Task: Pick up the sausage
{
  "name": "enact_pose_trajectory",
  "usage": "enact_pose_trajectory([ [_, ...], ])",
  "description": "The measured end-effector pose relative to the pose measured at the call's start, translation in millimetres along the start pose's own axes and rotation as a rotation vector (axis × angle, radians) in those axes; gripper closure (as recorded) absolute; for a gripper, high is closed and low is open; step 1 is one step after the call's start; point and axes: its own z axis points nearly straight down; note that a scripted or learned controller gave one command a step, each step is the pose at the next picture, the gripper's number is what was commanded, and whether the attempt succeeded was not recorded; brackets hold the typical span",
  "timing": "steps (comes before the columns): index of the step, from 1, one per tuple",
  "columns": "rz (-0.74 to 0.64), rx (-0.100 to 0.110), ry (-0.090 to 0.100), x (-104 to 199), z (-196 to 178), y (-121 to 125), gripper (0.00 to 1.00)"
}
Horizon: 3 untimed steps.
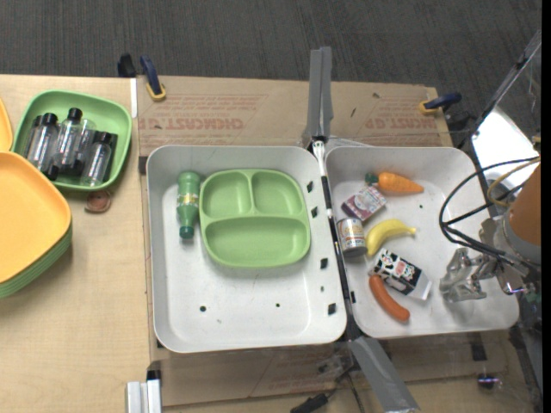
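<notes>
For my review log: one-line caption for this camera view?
Gripper low in the right bin, right of the sausage lying untouched beside the milk carton.

cam: I had one fixed view above the bench | faced down at a slant | far enough to frame both bins [164, 256] | arm [525, 218] entered right

Dark grey carpet floor [258, 15] lies beyond the wooden bench [86, 317], which carries a brown cardboard sheet [232, 114].

Sausage [389, 298] glossy smooth plastic; bins [250, 325] matt white plastic; hand [465, 280] bare metal; can [350, 235] shiny.
</notes>
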Motion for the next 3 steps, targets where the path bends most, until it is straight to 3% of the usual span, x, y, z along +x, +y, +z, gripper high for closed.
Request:
enact_pose_trajectory([
  [3,0.001,0.003,-0.014,-6.2,-28.8,0.5,1.00],
])
